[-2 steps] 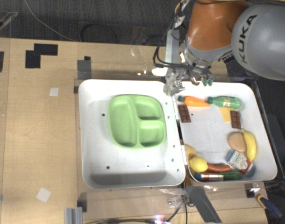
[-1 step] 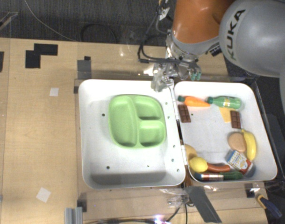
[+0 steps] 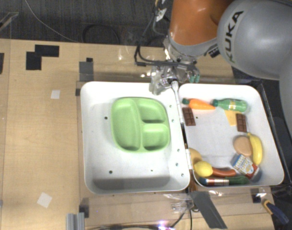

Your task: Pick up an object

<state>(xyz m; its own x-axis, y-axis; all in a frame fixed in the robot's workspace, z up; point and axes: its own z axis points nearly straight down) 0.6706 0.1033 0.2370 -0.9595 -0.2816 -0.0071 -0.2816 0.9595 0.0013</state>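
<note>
White bin rims (image 3: pixel 177 128) under hand (image 3: pixel 166 84), beside green tray (image 3: pixel 139 124).

1. A divided tray (image 3: pixel 139 124) lies in the left bin (image 3: pixel 95 143)
2. The right bin (image 3: pixel 268 138) holds a carrot (image 3: pixel 200 104) and bottle (image 3: pixel 230 105) at its far edge, a banana (image 3: pixel 255 148) at its right side, and a lemon (image 3: pixel 202 168) at its near-left corner

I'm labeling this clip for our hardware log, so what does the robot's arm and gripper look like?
The arm is bulky and rounded, with a smooth grey shell bearing dark KUKA lettering. An orange band wraps the section above the wrist. Black cables loop beside it. The gripper is a small metallic assembly, silvery grey.
</note>
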